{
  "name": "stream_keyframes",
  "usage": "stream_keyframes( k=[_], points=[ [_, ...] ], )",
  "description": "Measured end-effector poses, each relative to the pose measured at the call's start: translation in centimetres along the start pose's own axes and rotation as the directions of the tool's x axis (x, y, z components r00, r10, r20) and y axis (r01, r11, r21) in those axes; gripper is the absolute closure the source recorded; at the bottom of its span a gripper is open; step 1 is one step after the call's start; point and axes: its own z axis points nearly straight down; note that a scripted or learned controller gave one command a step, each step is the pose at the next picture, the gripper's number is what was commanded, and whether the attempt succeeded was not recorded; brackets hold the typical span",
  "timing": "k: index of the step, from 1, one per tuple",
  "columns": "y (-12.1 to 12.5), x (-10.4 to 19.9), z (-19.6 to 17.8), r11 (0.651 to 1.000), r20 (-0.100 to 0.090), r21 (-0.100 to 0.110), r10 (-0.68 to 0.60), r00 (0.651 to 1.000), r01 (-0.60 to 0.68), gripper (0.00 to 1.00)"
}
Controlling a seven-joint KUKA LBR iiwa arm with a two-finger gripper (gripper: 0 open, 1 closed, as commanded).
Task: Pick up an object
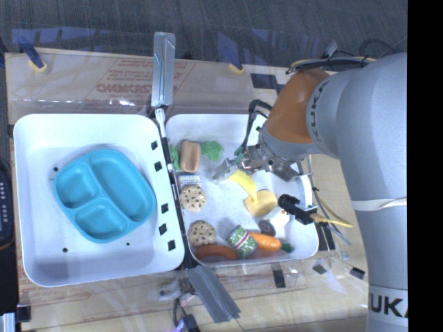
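- Two white bins: left bin bearing blue divided tray.
- Right bin crowded: cookies, sausage, carrot.
- Gripper low beside yellow banana; jaws perhaps apart, cannot tell.

Few markings can be read. At the lower right of the frame, the grey arm carries dark capital letters on its casing; "UKA" shows, with the start of the word cut off. At the upper left of the frame, the clear sheet lying on the bench behind the left bin carries red print; a large line that seems to begin "CHEMCAS" can be partly made out, and the smaller lines above it are too blurred to read. Nothing else is legible.
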Motion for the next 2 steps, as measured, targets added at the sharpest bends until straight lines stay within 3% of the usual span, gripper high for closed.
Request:
stream_keyframes(
  k=[1,2],
  points=[
    [0.1,0.0,-1.1,1.0,0.001,0.0,-0.002,1.0,0.002,1.0],
    [5.4,5.6,-11.9,0.97,0.001,-0.006,0.242,0.97,-0.242,1.0]
  ],
)
